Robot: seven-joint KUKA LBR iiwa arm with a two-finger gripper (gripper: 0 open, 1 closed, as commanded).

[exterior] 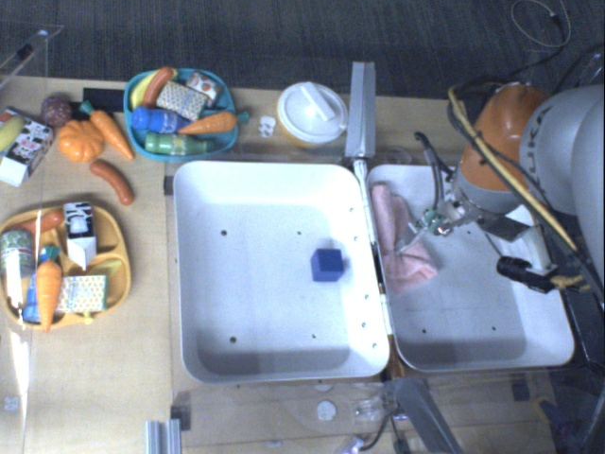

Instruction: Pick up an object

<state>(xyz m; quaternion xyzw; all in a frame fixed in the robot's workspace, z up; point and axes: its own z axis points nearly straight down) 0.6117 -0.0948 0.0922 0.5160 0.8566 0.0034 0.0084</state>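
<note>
The wide left white bin [269, 183] offers open floor on nearly every side; a small blue cube [328, 264] sits right of its centre, toward three o'clock. The narrower right white bin [482, 348] is crowded: a crumpled pink cloth [402, 244] lies along its nine o'clock wall, and the grey arm [558, 149] covers its twelve-to-three o'clock corner. Its floor toward six o'clock stays open. A grey metal post [359, 112] stands at twelve o'clock between the bins.
</note>
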